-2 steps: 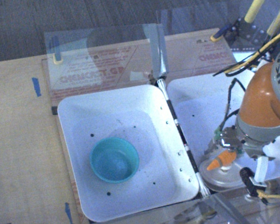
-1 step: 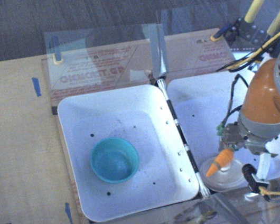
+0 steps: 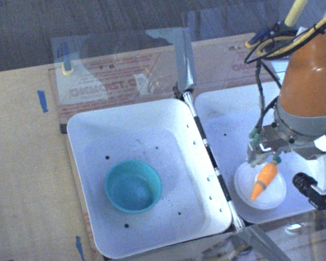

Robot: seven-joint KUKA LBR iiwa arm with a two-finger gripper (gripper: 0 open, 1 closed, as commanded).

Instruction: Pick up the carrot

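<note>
The orange carrot (image 3: 264,181) lies slantwise on a small white round dish (image 3: 247,194) in the front part of the right bin (image 3: 226,115). Its thin tip points to the front left, and its thick end with a bit of green points up toward the gripper. My gripper (image 3: 266,153) hangs right over that thick end, under the grey wrist and the orange band. The wrist hides the spot where the gripper meets the carrot, so a grasp cannot be made out.
A teal bowl (image 3: 133,186) stands in the left bin (image 3: 149,123), left of centre. A raised divider (image 3: 207,150) separates the two bins. The arm covers the right side of the right bin.
</note>
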